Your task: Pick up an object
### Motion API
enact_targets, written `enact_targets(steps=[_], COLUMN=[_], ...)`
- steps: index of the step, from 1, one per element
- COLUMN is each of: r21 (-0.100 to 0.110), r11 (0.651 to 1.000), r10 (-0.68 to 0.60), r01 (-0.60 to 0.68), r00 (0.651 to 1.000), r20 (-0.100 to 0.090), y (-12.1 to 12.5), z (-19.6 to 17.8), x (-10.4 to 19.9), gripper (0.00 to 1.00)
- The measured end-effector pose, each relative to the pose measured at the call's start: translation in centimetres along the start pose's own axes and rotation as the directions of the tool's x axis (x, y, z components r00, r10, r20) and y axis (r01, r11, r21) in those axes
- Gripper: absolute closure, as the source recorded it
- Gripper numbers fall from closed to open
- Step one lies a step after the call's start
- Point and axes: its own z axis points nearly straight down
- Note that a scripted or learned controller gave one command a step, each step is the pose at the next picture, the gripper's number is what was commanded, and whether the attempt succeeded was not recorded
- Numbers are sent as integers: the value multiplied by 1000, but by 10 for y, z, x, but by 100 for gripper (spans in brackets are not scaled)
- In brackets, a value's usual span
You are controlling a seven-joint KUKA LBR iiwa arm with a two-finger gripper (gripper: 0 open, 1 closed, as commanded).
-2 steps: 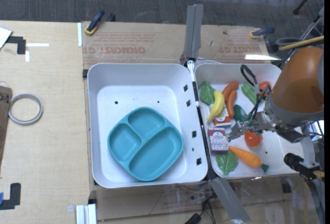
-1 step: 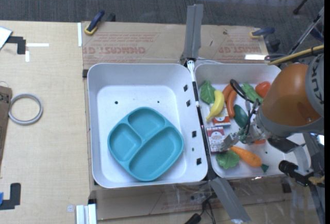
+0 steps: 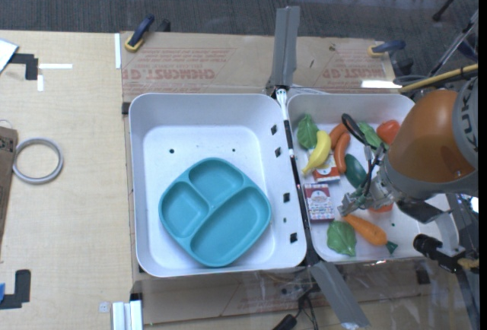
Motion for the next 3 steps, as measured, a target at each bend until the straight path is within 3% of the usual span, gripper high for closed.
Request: enact_targets(steps=[1, 2, 3], r21=[0, 10, 10], r11=[1000, 994, 996], r10=[-1, 113, 91], r01=[1, -113, -91], r00=[1000, 994, 996], r20=[0, 1, 1], y=[0, 25, -15], z=[0, 14, -39], x=[0, -34, -43], gripper=[0, 0, 0])
